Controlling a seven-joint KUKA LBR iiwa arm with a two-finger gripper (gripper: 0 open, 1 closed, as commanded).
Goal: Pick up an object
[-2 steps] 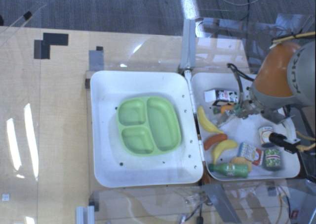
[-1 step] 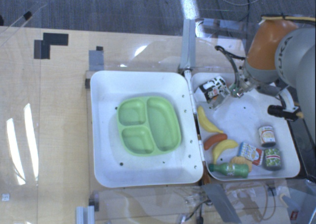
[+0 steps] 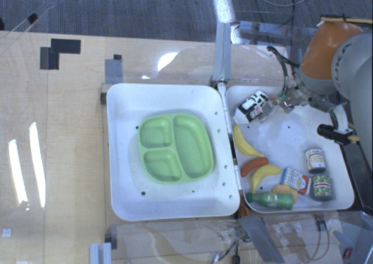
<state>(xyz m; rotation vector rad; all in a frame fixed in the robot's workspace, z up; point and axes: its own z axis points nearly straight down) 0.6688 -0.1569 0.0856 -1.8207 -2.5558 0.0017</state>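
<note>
Black-and-white toy car (image 3: 253, 105) at the far-left corner of the right bin (image 3: 291, 140), clamped between the fingers of the gripper (image 3: 265, 105), which reaches in from the right; bananas (image 3: 246, 144), cans (image 3: 315, 159) nearer; green divided plate (image 3: 175, 148) in left bin (image 3: 122, 140).

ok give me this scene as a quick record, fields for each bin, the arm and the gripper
left bin: green divided plate
right bin: black-and-white toy car, two bananas, red sausage-like item, green bottle, snack packet, two cans
arm: over the right bin's far right corner
gripper: near the toy car, low over the bin
grip: cannot tell
</note>
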